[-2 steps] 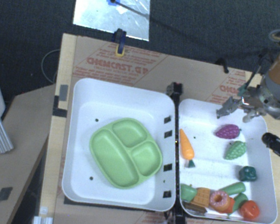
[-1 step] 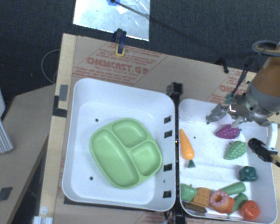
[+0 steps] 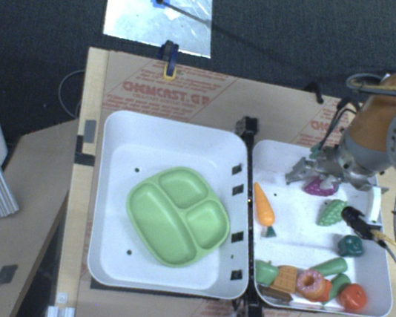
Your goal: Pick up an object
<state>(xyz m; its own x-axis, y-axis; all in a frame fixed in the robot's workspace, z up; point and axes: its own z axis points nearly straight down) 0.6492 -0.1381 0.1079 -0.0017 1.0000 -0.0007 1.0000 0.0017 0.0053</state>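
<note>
Gripper (image 3: 314, 173) sits directly over purple toy (image 3: 322, 187), apparently touching it.

1 fixed camera above the bench (image 3: 217, 89), angled down, both white bins (image 3: 123, 134) in frame

My gripper (image 3: 316, 174) is down in the right bin (image 3: 379, 286), far end, right over a purple toy (image 3: 322, 187); can't tell if it's gripped. Nearby: green leafy piece (image 3: 332, 213), dark green round item (image 3: 351, 245), carrot (image 3: 263, 205) by the divider. Along the near wall: donut (image 3: 310, 283), red tomato (image 3: 353, 296), green veg (image 3: 328, 266). Left bin (image 3: 122, 141) has a green divided plate (image 3: 177, 216) in the middle.
</note>
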